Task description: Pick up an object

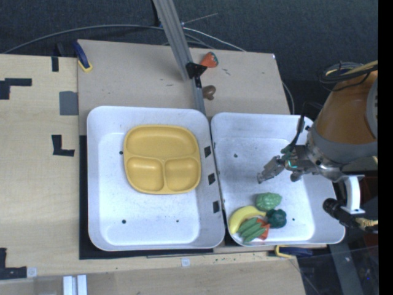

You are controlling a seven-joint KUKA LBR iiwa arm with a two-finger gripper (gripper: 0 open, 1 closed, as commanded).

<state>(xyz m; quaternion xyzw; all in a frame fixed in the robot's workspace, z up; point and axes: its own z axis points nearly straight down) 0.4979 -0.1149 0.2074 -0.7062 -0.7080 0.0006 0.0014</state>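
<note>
While the gripper (279,169) hung low in the right bin (245,128), I could not tell how it was set. Its targets were heaped in the near corner: a curved yellow banana (241,216), a lumpy green vegetable (268,201), all glossy plastic. A moulded yellow tray (163,158) lay in the left bin (101,183).

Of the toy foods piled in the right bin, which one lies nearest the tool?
The light green lumpy toy vegetable. It tops the pile, just below the tool, while the yellow banana, dark green piece and green pod lie farther down.
</note>
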